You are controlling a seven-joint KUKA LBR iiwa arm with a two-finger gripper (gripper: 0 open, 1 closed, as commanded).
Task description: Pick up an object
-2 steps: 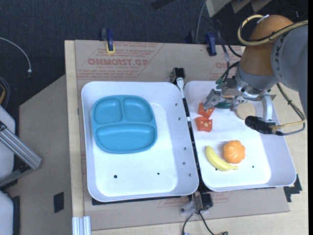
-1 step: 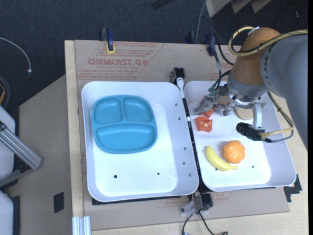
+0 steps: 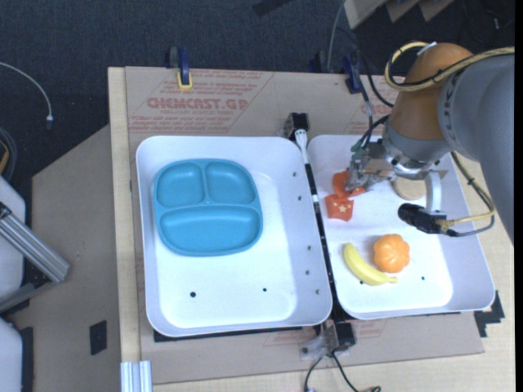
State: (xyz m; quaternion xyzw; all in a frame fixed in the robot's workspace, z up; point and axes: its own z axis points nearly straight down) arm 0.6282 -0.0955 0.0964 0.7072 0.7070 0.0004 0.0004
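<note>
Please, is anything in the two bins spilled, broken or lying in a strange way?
Nothing stands out. The blue divided plate lies flat in the left bin. In the right bin, the banana, the orange and a red piece near the gripper look intact.

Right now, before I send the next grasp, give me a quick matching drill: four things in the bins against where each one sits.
Things:
1. blue divided plate
2. banana
3. orange
4. red object

Places:
A. right bin, near its front edge, left of the round fruit
B. left bin
C. right bin, just below the gripper
D. right bin, touching the yellow fruit's right end

Pairs: 1-B, 2-A, 3-D, 4-C
</note>
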